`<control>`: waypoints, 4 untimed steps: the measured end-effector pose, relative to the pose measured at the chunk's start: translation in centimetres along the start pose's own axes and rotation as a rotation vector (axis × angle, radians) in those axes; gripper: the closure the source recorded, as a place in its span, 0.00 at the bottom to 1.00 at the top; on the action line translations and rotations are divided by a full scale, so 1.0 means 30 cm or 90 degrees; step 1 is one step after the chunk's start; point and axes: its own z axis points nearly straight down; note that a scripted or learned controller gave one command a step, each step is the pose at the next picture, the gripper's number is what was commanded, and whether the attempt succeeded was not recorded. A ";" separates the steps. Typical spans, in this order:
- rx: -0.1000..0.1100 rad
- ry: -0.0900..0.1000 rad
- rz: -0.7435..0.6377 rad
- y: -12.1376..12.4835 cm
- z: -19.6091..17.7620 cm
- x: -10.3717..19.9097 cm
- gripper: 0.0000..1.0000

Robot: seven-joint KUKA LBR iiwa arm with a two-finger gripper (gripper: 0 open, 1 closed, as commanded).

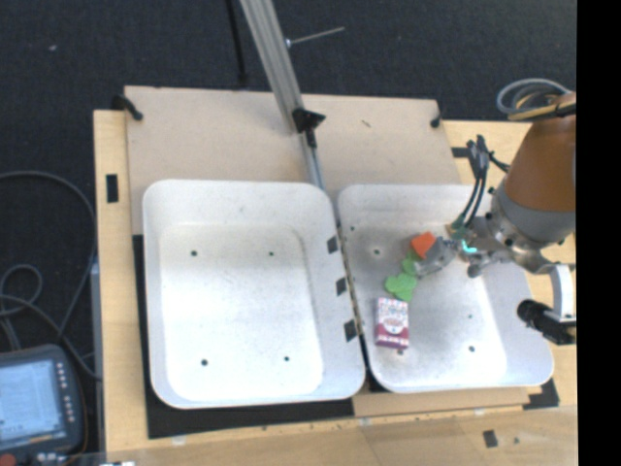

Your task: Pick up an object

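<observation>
Speckled matt white plastic bins (243, 289) on a pale wooden bench (223, 134).

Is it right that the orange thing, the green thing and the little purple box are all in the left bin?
No. The camera view shows the orange thing, the green thing and the little purple box all in the right bin, not the left bin.

A robot lab: beside the bench (243, 134) lie loose cables (24, 289), a teach pendant (34, 396) and dark carpet.

Bench (112, 289) bearing two white bins (243, 289)
</observation>
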 end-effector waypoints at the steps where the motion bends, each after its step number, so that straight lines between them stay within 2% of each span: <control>1: -0.003 -0.001 0.001 0.003 -0.008 -0.001 0.00; 3: -0.001 -0.001 0.002 0.009 0.328 0.020 0.00; 4: -0.005 -0.001 0.008 0.014 0.282 0.017 1.00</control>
